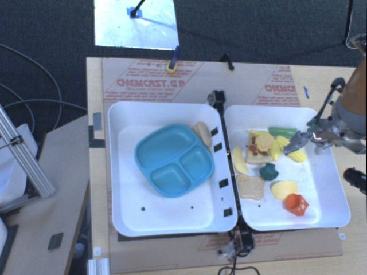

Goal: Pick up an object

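Note:
The right bin point(330, 179) holds several toy foods. Among them are a green piece point(281, 132), a square sandwich-like piece with red and yellow on top point(261, 148) and a pale yellow banana-like piece point(239, 160). There are also a dark teal piece point(268, 172), a bread slice point(250, 186), a yellow lump point(284, 189) and a red-orange piece point(295, 204). My gripper point(296, 143) reaches in from the right, low over the upper middle of this bin. It sits just above a small yellow piece point(297, 156) and right of the sandwich piece.
The left bin point(129, 211) holds a blue divided plate point(175, 168), with a beige oval piece point(202, 133) at the plate's upper right edge. A black-clipped divider point(223, 165) separates the bins. A shiny sheet point(136, 15) lies behind the bench.

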You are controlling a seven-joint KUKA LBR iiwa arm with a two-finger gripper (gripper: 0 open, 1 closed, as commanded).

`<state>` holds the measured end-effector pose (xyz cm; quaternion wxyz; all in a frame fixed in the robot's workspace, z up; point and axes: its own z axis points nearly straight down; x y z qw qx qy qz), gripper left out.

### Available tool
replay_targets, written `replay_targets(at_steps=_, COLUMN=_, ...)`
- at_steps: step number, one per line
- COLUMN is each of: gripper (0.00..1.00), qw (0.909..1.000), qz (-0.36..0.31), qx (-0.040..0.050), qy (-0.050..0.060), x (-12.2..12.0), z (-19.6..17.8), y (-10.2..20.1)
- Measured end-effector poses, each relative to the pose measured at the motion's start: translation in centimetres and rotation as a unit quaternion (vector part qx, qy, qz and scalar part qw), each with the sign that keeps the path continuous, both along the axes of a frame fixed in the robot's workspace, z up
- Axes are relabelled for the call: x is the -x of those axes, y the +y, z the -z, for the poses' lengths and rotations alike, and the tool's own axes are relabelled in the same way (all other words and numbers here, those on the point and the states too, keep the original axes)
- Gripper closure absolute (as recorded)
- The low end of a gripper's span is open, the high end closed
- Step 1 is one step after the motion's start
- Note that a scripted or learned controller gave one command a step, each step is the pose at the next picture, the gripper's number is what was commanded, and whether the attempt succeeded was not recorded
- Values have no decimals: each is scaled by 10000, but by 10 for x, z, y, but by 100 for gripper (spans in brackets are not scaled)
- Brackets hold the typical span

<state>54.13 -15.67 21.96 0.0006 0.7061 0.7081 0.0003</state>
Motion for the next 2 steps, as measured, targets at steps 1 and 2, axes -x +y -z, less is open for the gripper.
replay_targets(at_steps=1, gripper=0, qw=10000, qz=19, qx=1, qy=35, x=52, z=134, y=5)
replay_targets(at_steps=2, gripper=0, qw=10000, qz=-11, qx=21, qy=-44, x=49, z=133, y=73)
